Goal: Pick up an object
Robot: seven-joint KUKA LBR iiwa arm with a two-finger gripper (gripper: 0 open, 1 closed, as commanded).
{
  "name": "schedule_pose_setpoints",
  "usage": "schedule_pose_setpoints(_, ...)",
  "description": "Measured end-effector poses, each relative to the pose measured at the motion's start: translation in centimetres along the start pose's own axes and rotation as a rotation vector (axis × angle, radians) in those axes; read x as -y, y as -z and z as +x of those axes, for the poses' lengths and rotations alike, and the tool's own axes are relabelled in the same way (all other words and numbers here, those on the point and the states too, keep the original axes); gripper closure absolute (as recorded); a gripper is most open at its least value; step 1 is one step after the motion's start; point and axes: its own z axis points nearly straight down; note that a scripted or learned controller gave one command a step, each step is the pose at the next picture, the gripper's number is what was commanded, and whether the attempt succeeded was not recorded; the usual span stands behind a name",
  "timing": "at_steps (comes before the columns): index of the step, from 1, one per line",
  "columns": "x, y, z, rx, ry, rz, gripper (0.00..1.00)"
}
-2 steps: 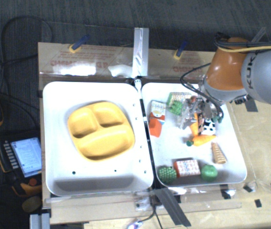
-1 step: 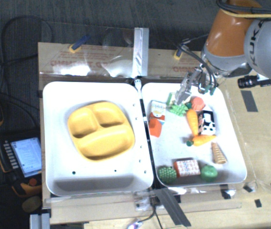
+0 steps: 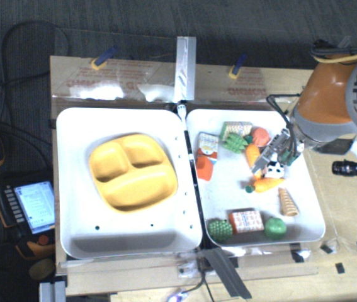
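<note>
The gripper (image 3: 271,162) hung low in the right bin (image 3: 304,228), over toys near its far right corner; whether it gripped anything I could not tell. Just beneath lay an orange carrot-like toy (image 3: 267,184). A clean pick likely needed a straight descent, clear of the cone (image 3: 287,202).

A dark grey carpet (image 3: 102,11) covers the floor behind the wooden bench (image 3: 272,77). Black cables (image 3: 14,49) lie on it, far from the gripper.
</note>
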Motion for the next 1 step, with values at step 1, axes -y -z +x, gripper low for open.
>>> schedule_pose_setpoints(1, -1.03, 4.32, 9.80, -0.002, -0.358, 0.000, 1.00)
